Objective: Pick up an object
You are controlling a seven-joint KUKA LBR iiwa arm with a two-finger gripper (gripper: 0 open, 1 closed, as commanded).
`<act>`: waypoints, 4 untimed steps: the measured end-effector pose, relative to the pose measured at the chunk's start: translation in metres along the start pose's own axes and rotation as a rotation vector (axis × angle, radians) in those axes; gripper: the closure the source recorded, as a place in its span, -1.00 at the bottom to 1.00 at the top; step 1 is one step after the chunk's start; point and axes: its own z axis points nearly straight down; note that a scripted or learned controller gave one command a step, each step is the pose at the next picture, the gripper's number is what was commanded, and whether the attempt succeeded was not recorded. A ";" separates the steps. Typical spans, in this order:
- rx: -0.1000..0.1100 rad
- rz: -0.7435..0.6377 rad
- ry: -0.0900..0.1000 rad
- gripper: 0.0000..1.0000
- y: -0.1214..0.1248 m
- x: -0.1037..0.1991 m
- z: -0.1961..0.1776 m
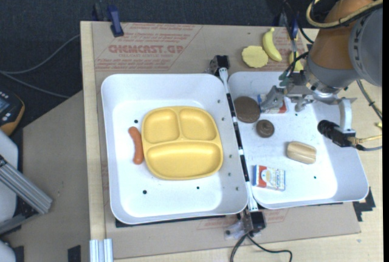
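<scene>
So the gripper [281, 98] sits low over the top-left part of the right bin [340, 185]; honestly can't tell how its business end is set or whether it has anything, it's just a blur of metal with a bit of red by it; my guess is it's going for whatever lies nearest, and the closest candidate is the larger brown disc [247, 109] just to its left, hard against the bin's wall; the smaller brown disc [264, 128] lies just below that, so two discs; further out in the same bin there's one tan bread roll [301, 152] and one little red, white and blue carton [268, 177] near the front edge, all lying loose and apart, probably scattered so each can be picked on its own; the left bin [121, 191] has one yellow divided plate [181, 142] with one orange sausage [137, 144] just beside its left edge; outside the bins, on the board behind, one banana [271, 45] and one yellow slice [254, 56] lie touching, probably spares out of play.
</scene>
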 end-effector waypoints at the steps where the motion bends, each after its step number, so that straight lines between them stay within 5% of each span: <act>1: 0.008 0.001 0.003 -1.00 -0.014 0.011 0.059; 2: 0.005 0.001 0.002 -1.00 -0.036 0.014 0.056; 3: -0.004 0.002 -0.003 -1.00 0.005 -0.028 0.055; 4: -0.006 -0.005 0.000 -1.00 0.058 0.003 0.055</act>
